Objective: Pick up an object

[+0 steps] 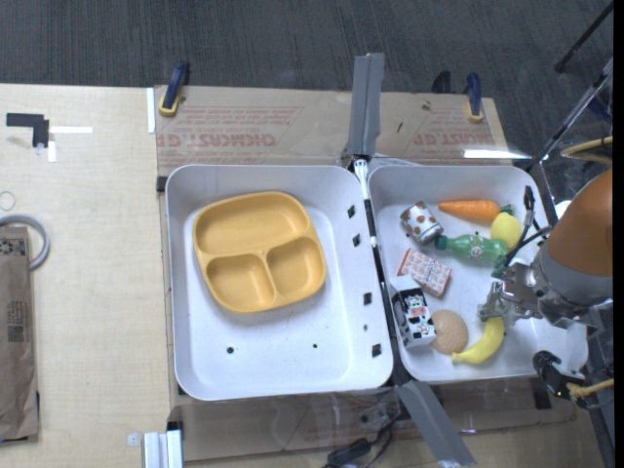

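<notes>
While the gripper (497,303) hangs low in the right bin (390,261), you see it just above the banana (482,344), but you cannot tell how it stands. Beside the banana sit a round brown cookie (449,330) and small carton (414,317).

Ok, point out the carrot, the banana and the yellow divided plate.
carrot (470,209), camera view, middle of its orange body
banana (485,342), camera view, middle of its curve
yellow divided plate (255,212), camera view, ridge between compartments

Slanted overhead view of both bins (185,261)
</notes>
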Action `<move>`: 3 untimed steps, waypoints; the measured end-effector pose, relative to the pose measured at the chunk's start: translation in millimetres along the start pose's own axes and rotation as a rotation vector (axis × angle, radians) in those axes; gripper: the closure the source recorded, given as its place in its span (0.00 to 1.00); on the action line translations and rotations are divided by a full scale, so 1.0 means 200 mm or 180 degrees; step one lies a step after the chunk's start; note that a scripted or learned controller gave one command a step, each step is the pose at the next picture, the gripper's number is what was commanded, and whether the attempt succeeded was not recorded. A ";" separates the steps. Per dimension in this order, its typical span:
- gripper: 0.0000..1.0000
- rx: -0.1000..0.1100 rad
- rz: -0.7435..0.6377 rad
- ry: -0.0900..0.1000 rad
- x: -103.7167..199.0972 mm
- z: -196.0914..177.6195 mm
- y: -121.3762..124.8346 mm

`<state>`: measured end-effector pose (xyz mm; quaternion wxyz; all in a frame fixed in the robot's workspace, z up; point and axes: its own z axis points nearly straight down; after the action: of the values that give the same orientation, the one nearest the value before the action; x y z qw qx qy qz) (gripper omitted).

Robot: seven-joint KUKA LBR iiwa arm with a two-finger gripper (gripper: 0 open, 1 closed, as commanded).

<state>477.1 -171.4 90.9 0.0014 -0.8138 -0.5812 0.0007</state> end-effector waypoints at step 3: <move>0.00 -0.0004 0.0543 -0.0010 0.44 0.00 0.48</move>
<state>596.2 -119.7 91.2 -0.0001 -0.8603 -0.5098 0.0016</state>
